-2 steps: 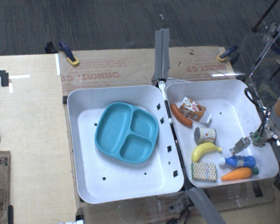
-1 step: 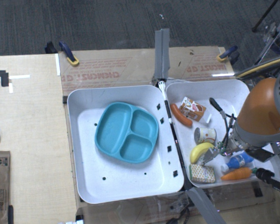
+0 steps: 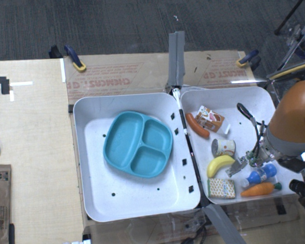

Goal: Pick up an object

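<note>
My arm (image 3: 293, 117) comes in from the right, its orange band bulging over the right-hand bin (image 3: 265, 92), and my fingers (image 3: 244, 164) reach down toward the middle of that bin; they are too small and cluttered against the bin's contents for me to tell whether they are apart or together, and I see nothing plainly between them. Just left of them lies a banana (image 3: 219, 165), and above the banana a small tin can (image 3: 223, 147) on its side. A blue bottle (image 3: 261, 175) lies just to their right, with a carrot (image 3: 260, 190) below it along the bin's near wall. A square sponge-like block (image 3: 221, 188) sits below the banana. Toward the far side of the bin lie a sausage (image 3: 197, 126) and a small printed carton (image 3: 211, 118), side by side. The left-hand bin (image 3: 90, 165) holds a teal divided plate (image 3: 138, 144). Both bins rest on the worktop (image 3: 27, 122).
</note>
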`<action>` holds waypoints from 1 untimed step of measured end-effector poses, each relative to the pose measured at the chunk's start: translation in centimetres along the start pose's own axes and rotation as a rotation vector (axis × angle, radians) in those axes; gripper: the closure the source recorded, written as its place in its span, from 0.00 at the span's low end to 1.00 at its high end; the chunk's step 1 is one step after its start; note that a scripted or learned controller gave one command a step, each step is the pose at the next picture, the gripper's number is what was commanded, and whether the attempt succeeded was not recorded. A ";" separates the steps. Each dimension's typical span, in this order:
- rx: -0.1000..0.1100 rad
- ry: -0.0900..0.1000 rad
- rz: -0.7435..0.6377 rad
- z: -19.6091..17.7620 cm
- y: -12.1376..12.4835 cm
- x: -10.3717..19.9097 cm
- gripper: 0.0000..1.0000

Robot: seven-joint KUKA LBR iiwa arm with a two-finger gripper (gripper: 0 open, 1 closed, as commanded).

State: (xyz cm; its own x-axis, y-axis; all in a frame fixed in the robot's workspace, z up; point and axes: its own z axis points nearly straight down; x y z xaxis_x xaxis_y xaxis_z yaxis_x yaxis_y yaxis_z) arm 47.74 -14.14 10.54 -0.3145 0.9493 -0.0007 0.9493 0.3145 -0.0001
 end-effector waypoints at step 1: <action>0.001 -0.001 0.262 -1.6 5.0 -5.6 0.00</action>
State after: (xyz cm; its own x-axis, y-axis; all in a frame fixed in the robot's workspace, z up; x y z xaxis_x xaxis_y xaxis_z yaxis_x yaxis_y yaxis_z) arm 54.31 -17.89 12.11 -0.0581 0.9983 -0.0017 0.9983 0.0581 -0.0008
